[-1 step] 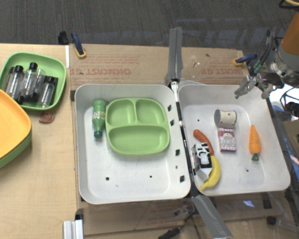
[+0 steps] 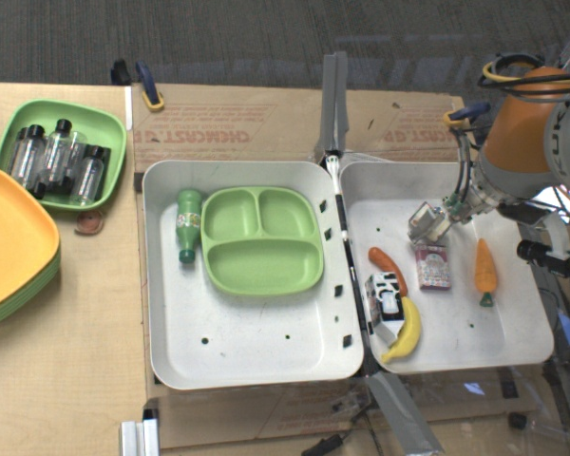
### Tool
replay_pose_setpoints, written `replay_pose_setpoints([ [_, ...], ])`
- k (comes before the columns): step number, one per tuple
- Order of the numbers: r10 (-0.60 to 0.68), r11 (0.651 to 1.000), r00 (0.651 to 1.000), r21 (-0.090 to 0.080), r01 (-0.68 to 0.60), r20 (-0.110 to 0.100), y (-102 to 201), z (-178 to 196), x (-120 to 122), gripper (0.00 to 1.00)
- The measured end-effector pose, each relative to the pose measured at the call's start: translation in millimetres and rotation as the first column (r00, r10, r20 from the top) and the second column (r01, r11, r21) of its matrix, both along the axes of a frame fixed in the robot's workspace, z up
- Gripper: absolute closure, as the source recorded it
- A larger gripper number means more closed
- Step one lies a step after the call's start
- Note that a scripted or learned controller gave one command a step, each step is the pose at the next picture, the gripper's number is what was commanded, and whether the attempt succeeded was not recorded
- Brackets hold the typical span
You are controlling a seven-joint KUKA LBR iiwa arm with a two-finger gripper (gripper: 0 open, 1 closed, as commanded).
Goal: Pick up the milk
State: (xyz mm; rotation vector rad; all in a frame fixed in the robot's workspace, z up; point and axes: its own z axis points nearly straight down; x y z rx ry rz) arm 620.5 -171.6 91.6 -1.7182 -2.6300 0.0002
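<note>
The milk [image 2: 388, 297] is a small black-and-white carton lying on its side near the left wall of the right bin [image 2: 513, 350]. It lies between a red pepper [image 2: 382, 259] and a banana [image 2: 406, 331], and the banana touches its lower end. My gripper [image 2: 427, 224] hangs over the upper middle of the right bin, up and to the right of the milk and apart from it. It sits just above a pink packet [image 2: 433, 266].
An orange carrot [image 2: 485, 269] lies at the right of the right bin. The left bin [image 2: 171, 340] holds a green divided plate [image 2: 262, 239] and a green bottle [image 2: 188, 224]. A green tray of vials [image 2: 62, 155] and stacked orange plates [image 2: 14, 245] sit on the bench at left.
</note>
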Motion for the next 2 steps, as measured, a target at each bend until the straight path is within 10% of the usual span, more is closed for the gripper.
replay_pose_setpoints([
  [1, -0.005, 1.000, 1.000, -0.001, 0.005, 0.002, -1.7, 9.4, 0.1, 1.00],
  [2, -0.103, 0.995, 0.995, -0.001, 0.103, 0.001, 50.3, 65.7, 6.2, 1.00],
])
